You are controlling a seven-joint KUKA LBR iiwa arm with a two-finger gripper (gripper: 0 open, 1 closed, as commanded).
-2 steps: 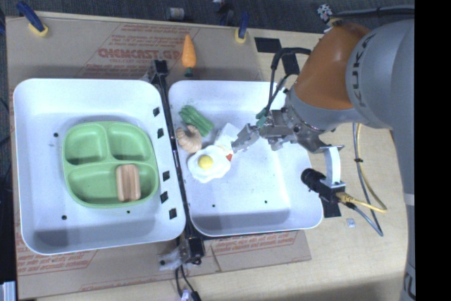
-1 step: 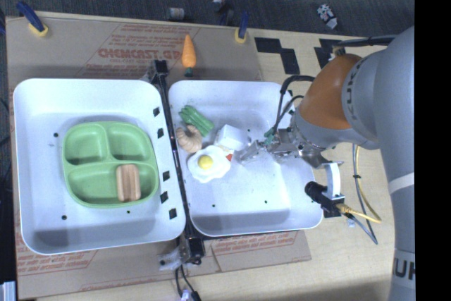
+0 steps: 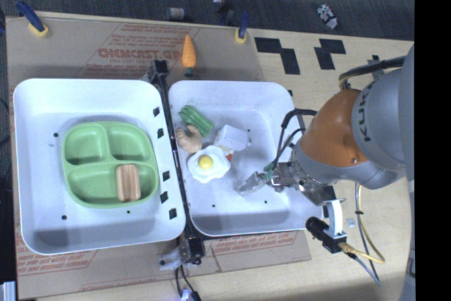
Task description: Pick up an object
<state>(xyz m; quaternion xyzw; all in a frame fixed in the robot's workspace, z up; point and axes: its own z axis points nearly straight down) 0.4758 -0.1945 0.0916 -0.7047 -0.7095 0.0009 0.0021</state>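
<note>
gripper [image 3: 252, 183]: metal fingers low over the bare floor of the right bin, reaching in from the right; nothing seen between them; cannot tell if spread or pressed together.
right bin [image 3: 232, 225]: shallow white plastic, smooth, rounded corners; holds the loose toy food, likely the picking source.
fried egg [image 3: 207, 165]: flat white toy with a yellow dome, just left of the gripper, apart from it; nearest candidate, though its flatness may make it hard to pinch.
white block [image 3: 230, 138]: boxy, tilted, just beyond the egg.
tan piece [image 3: 187, 138]: lumpy, against the bin's left wall.
green vegetable [image 3: 196, 118]: ribbed, elongated, farthest in this bin.
green tray [image 3: 106, 151]: glossy divided plate in the left bin [image 3: 35, 151]; brown sausage-like piece [image 3: 127, 182] lies in one compartment.
carrot [image 3: 188, 51]: orange cone on cardboard beyond the bins.
</note>
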